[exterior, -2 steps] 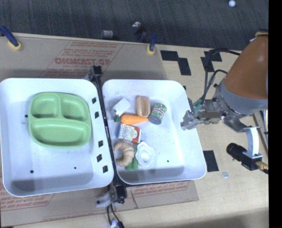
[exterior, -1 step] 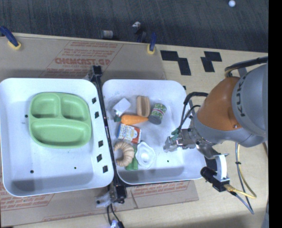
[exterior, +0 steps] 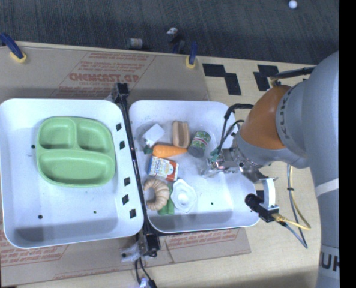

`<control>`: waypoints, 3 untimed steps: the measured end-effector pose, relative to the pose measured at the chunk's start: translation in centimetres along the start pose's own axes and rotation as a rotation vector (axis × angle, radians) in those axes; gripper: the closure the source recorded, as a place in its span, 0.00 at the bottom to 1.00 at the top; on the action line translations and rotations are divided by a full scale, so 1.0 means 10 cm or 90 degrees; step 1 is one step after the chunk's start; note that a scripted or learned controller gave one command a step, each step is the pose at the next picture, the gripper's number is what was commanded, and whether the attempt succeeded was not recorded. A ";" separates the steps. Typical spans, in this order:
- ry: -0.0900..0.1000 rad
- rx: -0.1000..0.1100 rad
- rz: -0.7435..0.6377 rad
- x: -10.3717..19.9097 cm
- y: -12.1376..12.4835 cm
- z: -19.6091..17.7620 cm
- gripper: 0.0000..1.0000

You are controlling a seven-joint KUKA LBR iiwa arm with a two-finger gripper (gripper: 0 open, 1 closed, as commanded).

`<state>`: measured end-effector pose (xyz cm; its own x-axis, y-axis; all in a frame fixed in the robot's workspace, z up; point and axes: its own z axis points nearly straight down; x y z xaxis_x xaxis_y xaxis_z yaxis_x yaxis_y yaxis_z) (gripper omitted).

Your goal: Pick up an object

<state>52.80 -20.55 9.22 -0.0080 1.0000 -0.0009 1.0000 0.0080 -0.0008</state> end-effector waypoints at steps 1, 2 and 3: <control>-0.001 -0.002 0.001 -0.06 0.00 -1.38 1.00; 0.002 0.003 0.001 -0.05 -0.31 -0.04 1.00; 0.000 0.000 0.000 -0.05 -0.51 0.00 1.00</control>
<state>47.70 -21.08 9.22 -0.0084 1.0000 -0.0002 1.0000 0.0084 -0.0011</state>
